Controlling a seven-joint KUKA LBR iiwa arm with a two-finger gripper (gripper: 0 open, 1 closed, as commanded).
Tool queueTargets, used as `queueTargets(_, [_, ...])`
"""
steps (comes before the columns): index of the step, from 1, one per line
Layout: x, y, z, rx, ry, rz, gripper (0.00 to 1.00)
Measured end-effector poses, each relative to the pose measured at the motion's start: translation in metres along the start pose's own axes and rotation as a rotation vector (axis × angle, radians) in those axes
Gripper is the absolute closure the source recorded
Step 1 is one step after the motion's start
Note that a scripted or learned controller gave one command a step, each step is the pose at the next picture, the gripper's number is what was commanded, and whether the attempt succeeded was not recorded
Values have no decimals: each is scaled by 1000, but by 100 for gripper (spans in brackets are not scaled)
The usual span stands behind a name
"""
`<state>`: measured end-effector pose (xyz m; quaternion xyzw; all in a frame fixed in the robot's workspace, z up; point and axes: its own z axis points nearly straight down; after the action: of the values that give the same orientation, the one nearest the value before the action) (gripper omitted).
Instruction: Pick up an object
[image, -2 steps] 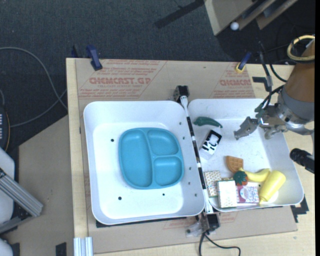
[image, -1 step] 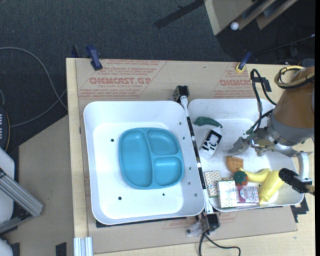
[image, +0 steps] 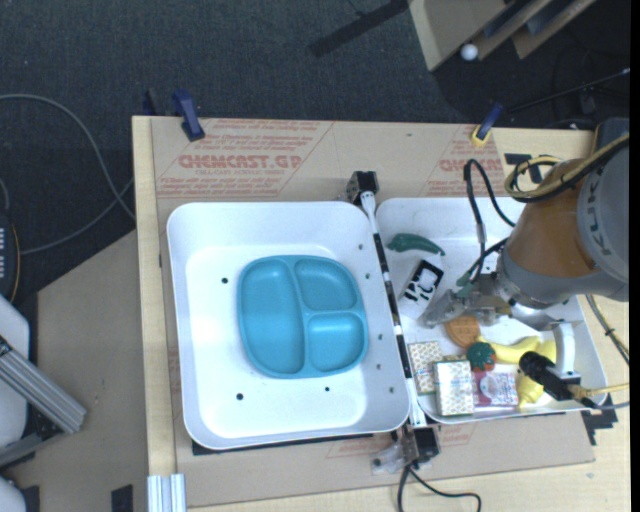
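The jaws (image: 452, 305) are low in the right bin (image: 400, 215), just above a round orange object (image: 462, 329); I cannot tell if they are clenched. The left bin (image: 200, 300) holds a blue divided plate (image: 300, 315). Nearby lie a patterned box (image: 453, 386) and a green object (image: 414, 242).

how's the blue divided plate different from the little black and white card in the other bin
The blue divided plate is far larger, one solid colour, rounded, with three compartments; the black and white card is small, flat, squarish and printed with a pattern. The plate lies by itself in the left bin; the card lies in the right bin among other items, near the claw. Both lie flat.
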<state>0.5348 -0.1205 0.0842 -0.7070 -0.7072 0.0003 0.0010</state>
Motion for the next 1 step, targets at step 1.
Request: queueTargets(1, [5,-30,0,0,0,1,0])
